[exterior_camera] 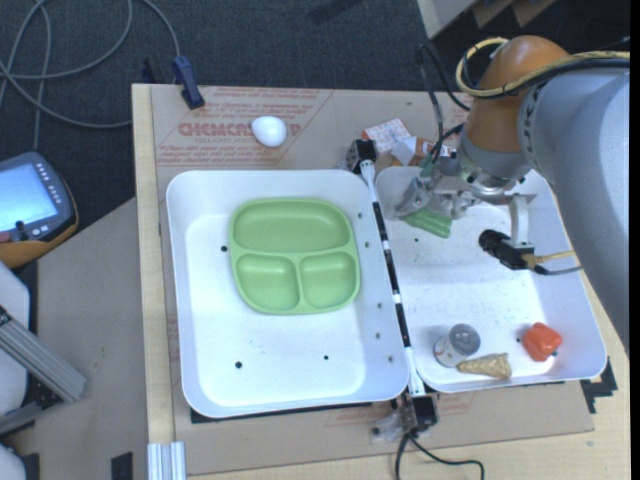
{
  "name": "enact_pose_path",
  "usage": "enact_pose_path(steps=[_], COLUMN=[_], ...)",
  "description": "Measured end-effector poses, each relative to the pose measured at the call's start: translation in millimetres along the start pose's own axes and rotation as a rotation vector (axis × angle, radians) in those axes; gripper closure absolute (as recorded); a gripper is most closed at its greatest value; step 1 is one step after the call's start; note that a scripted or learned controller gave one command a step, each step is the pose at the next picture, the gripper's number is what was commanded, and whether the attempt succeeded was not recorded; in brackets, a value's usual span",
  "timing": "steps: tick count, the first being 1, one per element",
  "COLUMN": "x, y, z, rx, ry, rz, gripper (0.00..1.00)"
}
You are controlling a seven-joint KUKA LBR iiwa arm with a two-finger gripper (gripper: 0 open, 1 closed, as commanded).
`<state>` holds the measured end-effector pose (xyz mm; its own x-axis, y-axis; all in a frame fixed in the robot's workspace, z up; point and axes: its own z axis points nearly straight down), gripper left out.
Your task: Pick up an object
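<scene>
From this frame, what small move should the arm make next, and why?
Probably a short lift straight up, to test the grasp. The hand sits low in the right bin's far left corner, right over a green object that pokes out beneath it. Whether that object is actually gripped is unclear, and a small raise would show it.

Grey arm enters from the right, orange band above wrist. Gripper (425, 206) low at far-left corner of the right bin (520, 368).
</scene>
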<state>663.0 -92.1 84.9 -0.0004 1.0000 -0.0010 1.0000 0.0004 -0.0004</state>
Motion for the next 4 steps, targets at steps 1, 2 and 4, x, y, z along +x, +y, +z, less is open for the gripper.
enact_pose_path(steps=[1,2,4], x=[0.6,0.0,-2.8], y=[3.6,3.6,3.6], z=[0.1,-0.1,-0.1], rx=[-0.002,-0.002,-0.002], ry=[0.000,-0.001,-0.001], rz=[0.000,0.000,0.000], gripper=[0.00,0.00,0.00])
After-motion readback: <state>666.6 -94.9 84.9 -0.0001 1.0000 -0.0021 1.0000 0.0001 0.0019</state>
